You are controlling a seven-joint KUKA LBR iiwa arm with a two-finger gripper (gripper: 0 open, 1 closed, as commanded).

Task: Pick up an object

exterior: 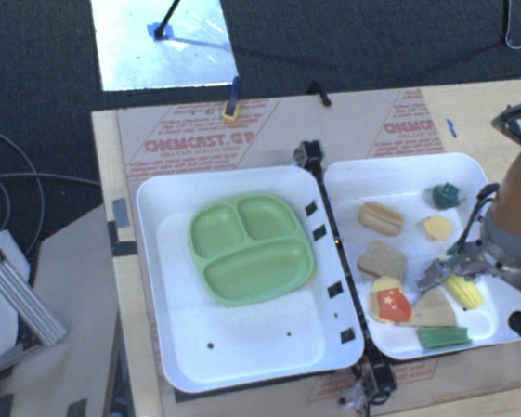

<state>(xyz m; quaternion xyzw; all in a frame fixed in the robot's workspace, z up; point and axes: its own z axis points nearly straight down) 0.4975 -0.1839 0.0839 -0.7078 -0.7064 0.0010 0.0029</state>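
glossy white plastic bins (259, 362); matt green plastic tray (251, 248); cardboard underlay (196, 135).

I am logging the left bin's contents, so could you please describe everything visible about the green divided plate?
The pale green divided plate, plastic by its look, is a rounded rectangle with three compartments: two smaller ones along its far side and one long one along its near side, set apart by raised ridges. It lies flat and right way up, turned slightly askew, on the floor of the left white bin, toward the far half. Nothing rests in its compartments, and nothing but the bin floor touches it.
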